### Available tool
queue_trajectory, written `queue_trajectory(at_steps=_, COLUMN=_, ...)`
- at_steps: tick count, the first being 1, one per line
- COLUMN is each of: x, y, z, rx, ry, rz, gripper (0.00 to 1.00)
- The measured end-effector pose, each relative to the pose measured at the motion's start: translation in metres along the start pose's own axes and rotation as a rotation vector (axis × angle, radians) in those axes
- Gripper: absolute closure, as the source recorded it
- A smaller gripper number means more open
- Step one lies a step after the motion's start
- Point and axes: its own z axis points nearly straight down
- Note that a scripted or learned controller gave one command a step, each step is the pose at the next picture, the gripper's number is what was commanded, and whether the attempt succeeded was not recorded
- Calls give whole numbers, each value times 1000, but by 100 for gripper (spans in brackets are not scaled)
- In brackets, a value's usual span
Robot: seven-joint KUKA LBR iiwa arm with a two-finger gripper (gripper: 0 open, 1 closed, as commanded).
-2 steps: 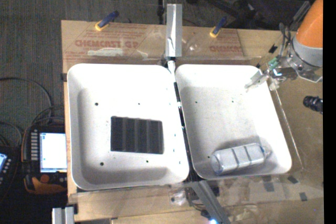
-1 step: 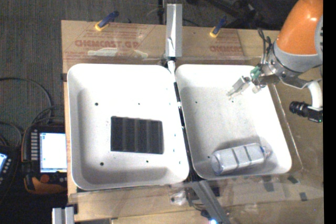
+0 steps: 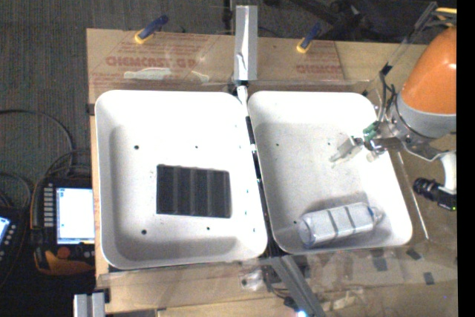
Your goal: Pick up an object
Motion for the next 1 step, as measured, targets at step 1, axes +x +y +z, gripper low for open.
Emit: queue_trajectory(at_steps=1, x=-41, y=18, z=83, rx=0, ry=-1, rz=-406, gripper=0)
